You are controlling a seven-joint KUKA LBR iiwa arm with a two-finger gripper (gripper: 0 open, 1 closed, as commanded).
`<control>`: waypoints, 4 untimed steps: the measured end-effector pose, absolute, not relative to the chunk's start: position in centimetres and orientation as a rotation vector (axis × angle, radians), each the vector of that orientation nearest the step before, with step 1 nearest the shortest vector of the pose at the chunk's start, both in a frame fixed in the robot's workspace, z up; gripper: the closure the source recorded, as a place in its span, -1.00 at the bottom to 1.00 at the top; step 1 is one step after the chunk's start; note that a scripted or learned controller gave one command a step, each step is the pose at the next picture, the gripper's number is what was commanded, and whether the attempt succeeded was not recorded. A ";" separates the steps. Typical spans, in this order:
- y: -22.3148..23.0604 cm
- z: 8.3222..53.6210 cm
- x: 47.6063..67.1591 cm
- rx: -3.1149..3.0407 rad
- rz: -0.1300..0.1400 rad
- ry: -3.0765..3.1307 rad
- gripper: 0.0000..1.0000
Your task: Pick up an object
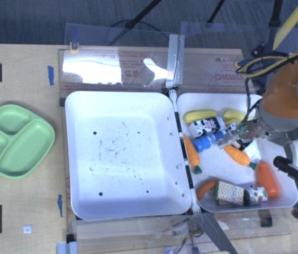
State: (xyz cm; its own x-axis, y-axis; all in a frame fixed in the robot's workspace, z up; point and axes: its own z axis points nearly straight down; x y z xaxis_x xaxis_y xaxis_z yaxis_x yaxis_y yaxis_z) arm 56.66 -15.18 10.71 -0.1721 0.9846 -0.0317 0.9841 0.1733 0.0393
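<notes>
- The patterned can (233, 193) lies on its side along the near wall of the right bin (289, 197), nearest the camera, with a small orange piece (206, 187) touching its left end.
- An orange carrot (267, 179) lies just right of the can.
- Farther back in this bin: a blue bottle (206, 141), a cow-print box (206, 126), two bananas (200, 115), another carrot (192, 152).
- The gripper (240, 134) hangs just beside the blue bottle; finger spread: cannot tell.
- The left bin (119, 147) adjoins.
</notes>
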 end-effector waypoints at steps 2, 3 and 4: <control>-15.3 12.3 56.2 1.855 0.026 2.437 1.00; -15.2 12.1 56.1 1.858 0.023 2.441 -1.00; -16.7 10.8 56.2 1.631 0.018 2.617 -1.00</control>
